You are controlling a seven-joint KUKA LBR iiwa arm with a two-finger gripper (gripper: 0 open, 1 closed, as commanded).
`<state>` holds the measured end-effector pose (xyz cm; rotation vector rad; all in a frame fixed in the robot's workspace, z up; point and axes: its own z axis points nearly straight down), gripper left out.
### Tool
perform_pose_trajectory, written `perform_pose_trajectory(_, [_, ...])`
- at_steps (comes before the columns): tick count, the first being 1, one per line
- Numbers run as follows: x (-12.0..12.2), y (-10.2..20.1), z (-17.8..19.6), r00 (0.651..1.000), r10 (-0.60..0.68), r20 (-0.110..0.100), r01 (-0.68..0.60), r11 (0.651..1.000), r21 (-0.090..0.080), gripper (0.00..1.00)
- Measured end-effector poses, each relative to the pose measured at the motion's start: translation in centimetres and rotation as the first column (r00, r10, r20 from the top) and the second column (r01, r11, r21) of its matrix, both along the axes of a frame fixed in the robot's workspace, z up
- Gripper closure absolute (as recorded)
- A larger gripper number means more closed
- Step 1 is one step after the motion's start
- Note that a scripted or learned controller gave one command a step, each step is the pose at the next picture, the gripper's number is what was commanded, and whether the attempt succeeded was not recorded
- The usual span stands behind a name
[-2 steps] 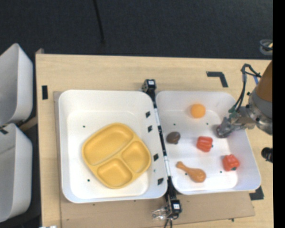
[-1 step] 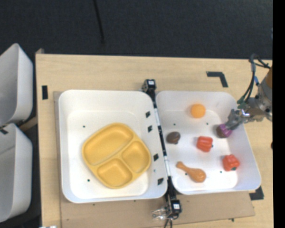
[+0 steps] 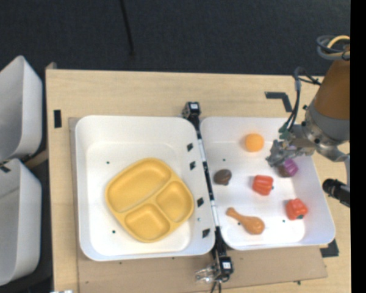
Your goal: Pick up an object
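Scanning left to right: left bin holds just a yellow divided plate, sitting flat at centre-left of frame, three compartments up, nothing in them. Probably a drop target or a distractor; it's too wide and flat for a two-finger pinch.

Right bin has the pickable stuff, spread well apart so each can be approached on its own:
- brown round piece, near the divider
- toy drumstick, lower middle, lying on its side
- orange ball, upper part of bin
- red pepper, mid-bin
- second red pepper, lower right
- purple piece, right side of bin

Arm comes in from right of frame; gripper is low over the right bin, directly at the upper-left edge of the purple piece, touching or nearly so. My read: that's the target. Can't tell how far the jaws are spread or whether anything sits between them; the gripper body hides that. Not calling it a grasp.

Risk, as I judge it: a small rounded piece close to the bin's right wall could easily get nudged instead of pinched.
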<state>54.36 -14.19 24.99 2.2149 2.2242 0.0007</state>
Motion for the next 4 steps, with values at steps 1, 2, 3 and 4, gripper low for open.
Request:
perform_pose_trajectory(1, [0.2,5.9,-0.8,1.0,0.002,-0.001,-0.002,1.0,0.002,1.0])
perform_pose_trajectory(2, [-0.1,11.8,-0.2,1.0,0.004,-0.001,-0.004,1.0,0.004,1.0])
perform_pose_trajectory(3, [-0.7,17.2,-0.4,1.0,0.004,-0.004,-0.004,1.0,0.003,1.0])
perform_pose_trajectory(4, [0.1,22.4,-1.6,1.0,0.002,-0.002,-0.002,1.0,0.001,1.0])
